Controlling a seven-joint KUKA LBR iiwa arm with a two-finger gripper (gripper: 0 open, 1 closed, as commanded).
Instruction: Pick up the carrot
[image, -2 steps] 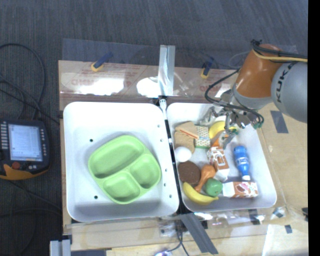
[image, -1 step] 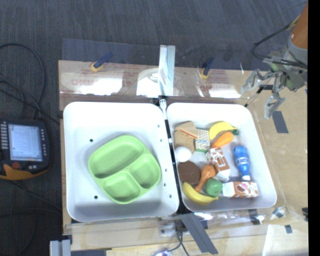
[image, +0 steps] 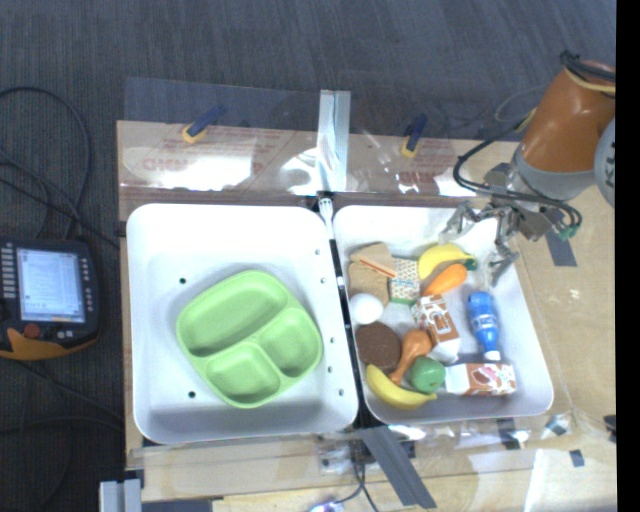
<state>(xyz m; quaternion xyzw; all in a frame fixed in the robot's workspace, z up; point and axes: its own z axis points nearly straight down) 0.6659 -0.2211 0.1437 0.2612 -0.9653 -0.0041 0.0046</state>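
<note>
The carrot (image: 447, 277) is a short orange piece lying at a slant in the right bin (image: 535, 375), just under a yellow fruit (image: 441, 258). My gripper (image: 483, 240) hangs over the bin's far right corner, up and to the right of the carrot and apart from it. Its fingers are spread open with nothing between them. The grey arm with its orange band (image: 568, 120) comes in from the upper right.
Packed around the carrot are a blue bottle (image: 483, 320), a small carton (image: 437, 318), a white egg (image: 366, 308), a brown cookie (image: 379, 343), a green apple (image: 427, 374) and a banana (image: 395, 390). The left bin (image: 160, 240) holds a green divided plate (image: 250, 335).
</note>
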